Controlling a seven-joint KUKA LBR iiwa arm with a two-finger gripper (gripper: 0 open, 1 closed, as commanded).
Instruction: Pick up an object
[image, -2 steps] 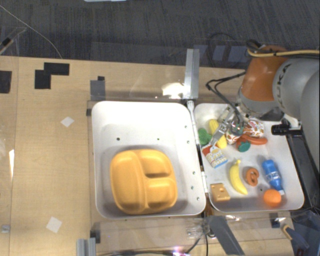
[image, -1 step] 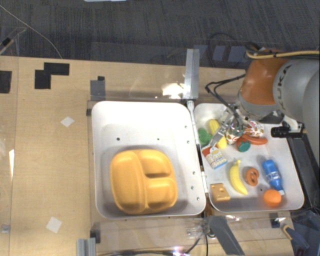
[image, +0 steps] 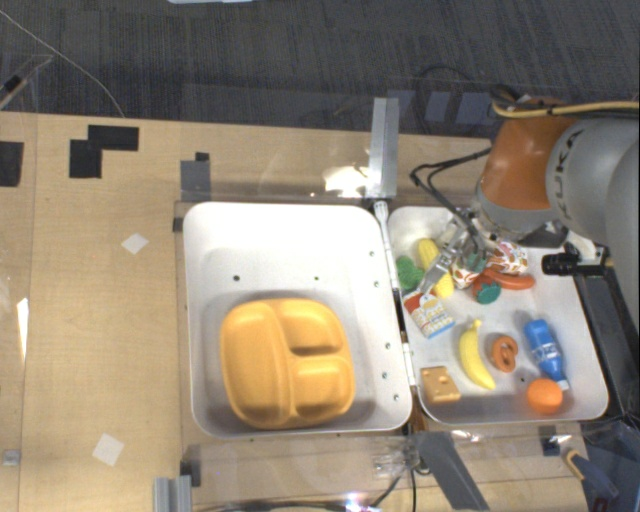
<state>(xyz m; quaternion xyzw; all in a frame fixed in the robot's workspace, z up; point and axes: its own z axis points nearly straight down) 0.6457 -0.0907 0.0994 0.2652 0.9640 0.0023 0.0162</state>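
1. The grey arm with its orange band (image: 520, 165) reaches in from the 3 o'clock edge and bends down over the right shallow white bin (image: 598, 400).
2. The two-finger gripper (image: 447, 262) hangs over that bin's 10 o'clock part, among a crowd of small toys; whether it is wide, narrow or holding anything cannot be told.
3. Just beside the gripper lie a small yellow corn-like piece (image: 427, 250) and a green leafy toy (image: 407, 272), with a small white printed carton (image: 432, 318) at its 6 o'clock.
4. At the gripper's 3 o'clock lie a red sausage-shaped toy (image: 508, 281) and a small teal round piece (image: 487, 293).
5. Toward the bin's 6 o'clock side sit a yellow plastic banana (image: 474, 355), a brown pretzel-like ring (image: 504, 352), a blue plastic bottle (image: 545, 347), an orange ball-shaped fruit (image: 544, 396) and a tan cracker-like square (image: 439, 384).
6. The left white bin (image: 250, 230) carries a yellow divided plastic tray (image: 287, 360), lying upside-up toward its 6 o'clock edge.
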